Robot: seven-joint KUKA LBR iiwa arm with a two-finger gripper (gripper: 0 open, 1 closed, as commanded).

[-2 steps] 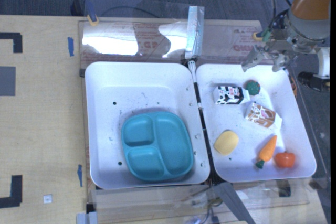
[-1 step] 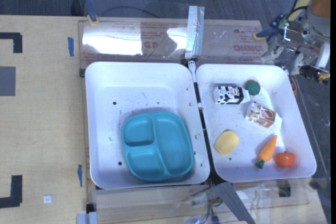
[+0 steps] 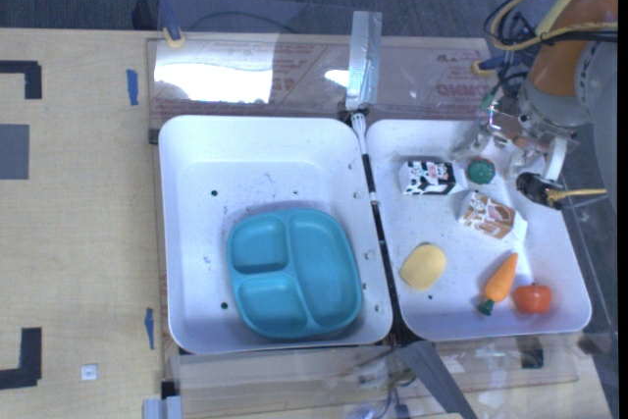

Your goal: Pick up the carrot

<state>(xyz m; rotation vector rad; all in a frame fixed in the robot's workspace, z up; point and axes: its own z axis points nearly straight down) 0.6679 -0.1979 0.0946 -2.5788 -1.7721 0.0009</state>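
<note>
A single fixed camera sits above the bench and looks down at a slant, far enough back to take in both white bins whole: the left bin [image 3: 186, 211] just left of centre and the right bin [image 3: 569, 309] toward 4 o'clock. The wooden bench top [image 3: 78, 211] runs out to 9 o'clock, dark floor fills the band at 12 o'clock, and clear panels edge the bins at 12 and 6 o'clock. The arm [image 3: 569, 54] comes into frame at about 2 o'clock.
</note>
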